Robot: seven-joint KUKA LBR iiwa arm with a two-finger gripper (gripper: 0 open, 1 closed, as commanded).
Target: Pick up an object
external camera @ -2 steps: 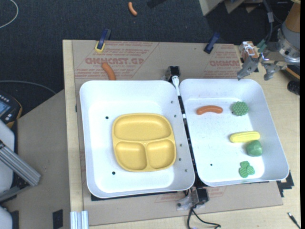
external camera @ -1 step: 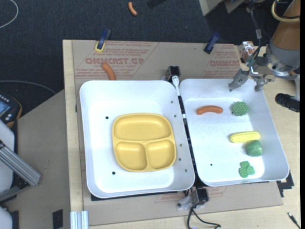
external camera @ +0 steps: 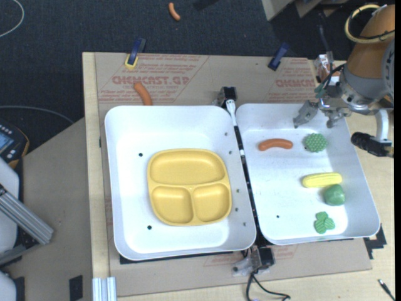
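Gripper (external camera: 318, 119) hangs with fingers spread, nothing between them, over the right bin's (external camera: 282, 187) far end. Closest below: green bumpy toy (external camera: 315, 143), just beside the orange sausage (external camera: 276, 145). I judge it light, firm plastic; I'd pinch across its middle.

Two white bins (external camera: 125, 187) sit on a tan board (external camera: 200, 74) printed with red lettering. The left bin holds a yellow divided plate (external camera: 188, 185). The right bin (external camera: 282, 218) holds an orange-red sausage (external camera: 275, 145), a green broccoli (external camera: 315, 143), a yellow corn cob (external camera: 322, 180), a green round piece (external camera: 334, 195) and a bright green leafy piece (external camera: 323, 222).
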